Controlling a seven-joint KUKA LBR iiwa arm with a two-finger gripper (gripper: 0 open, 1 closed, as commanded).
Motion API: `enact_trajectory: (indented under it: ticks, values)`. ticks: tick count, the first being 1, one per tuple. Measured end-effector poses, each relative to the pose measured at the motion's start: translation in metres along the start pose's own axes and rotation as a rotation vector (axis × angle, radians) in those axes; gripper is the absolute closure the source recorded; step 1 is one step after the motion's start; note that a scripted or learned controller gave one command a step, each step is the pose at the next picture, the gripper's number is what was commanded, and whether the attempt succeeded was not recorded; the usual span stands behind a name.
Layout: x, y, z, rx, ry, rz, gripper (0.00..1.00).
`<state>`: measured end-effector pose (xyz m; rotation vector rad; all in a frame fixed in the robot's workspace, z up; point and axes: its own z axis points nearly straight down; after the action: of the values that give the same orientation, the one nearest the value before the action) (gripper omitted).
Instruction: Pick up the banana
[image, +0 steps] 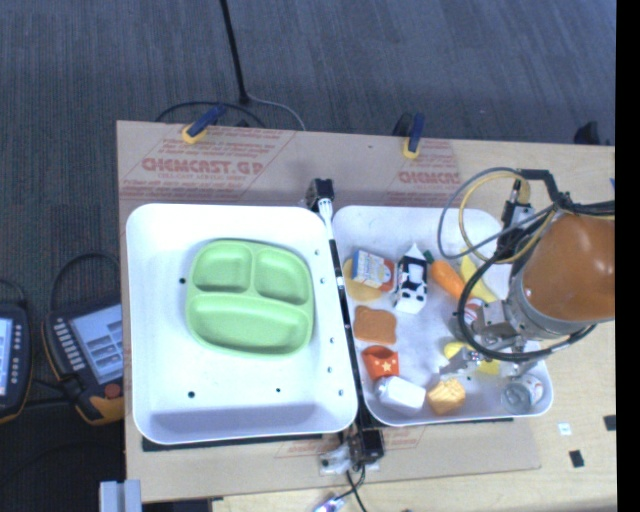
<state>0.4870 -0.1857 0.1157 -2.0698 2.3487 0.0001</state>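
While the arm (565, 270) hangs low over the right bin (352, 225), its grey wrist and orange band cover most of that bin's far-right side, and I cannot tell how the gripper (487, 345) is set — the wrist and a loop of cable hide that part. From my screen the banana (472, 358) shows as bits of yellow just under and beside the gripper, at the bin's right-hand middle; another yellow strip peeks out above, next to the orange carrot (449, 279). Whether the tool touches the fruit, I cannot say.

Left of the arm, the same bin holds a round yellow-rimmed pack (367, 273), a black-and-white cow toy (411, 282) just beside it, a slice of toast (375, 324) below, then a red cup with a star (381, 362), a white block (403, 393) and a small waffle-like piece (447, 394) along the near wall.

The left bin (160, 390) carries a green divided plate (250, 296) lying flat near its middle — well apart from the arm.
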Motion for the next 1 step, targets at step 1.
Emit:
enact_trajectory:
  ticks: [1]
  values:
    - [-0.0424, -0.0346, 0.0287, -0.016, 0.013, -0.163, 0.00]
